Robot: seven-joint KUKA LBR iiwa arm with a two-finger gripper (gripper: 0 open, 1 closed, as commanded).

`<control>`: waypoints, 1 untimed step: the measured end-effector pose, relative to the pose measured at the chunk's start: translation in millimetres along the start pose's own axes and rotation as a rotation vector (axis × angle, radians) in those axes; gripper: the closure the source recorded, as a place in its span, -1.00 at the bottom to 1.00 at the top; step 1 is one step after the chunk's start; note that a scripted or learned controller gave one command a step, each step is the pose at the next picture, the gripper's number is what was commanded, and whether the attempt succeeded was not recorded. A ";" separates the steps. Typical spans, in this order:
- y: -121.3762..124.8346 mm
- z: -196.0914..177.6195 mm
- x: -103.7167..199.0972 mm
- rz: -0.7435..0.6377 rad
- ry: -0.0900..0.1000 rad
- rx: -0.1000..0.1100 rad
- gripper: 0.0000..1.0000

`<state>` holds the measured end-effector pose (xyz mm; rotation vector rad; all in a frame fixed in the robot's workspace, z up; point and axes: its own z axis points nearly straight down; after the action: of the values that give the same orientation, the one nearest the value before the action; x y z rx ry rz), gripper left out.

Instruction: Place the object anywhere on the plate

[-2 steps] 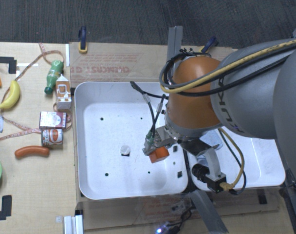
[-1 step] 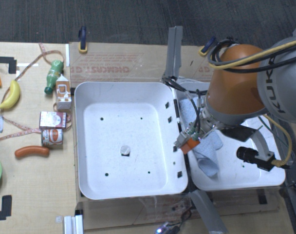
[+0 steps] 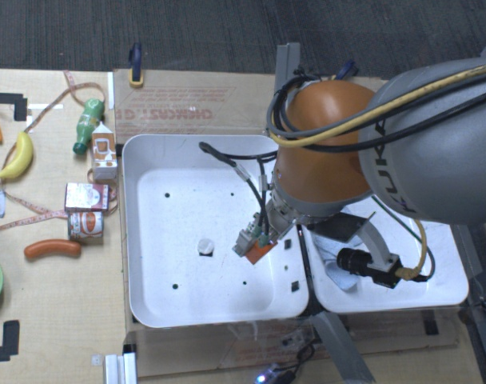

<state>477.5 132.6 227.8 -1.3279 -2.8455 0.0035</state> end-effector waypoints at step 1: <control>-20.8 -85.4 -26.4 -0.175 -0.002 -0.002 1.00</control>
<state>478.8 99.2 313.3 -1.0743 -2.9532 0.0023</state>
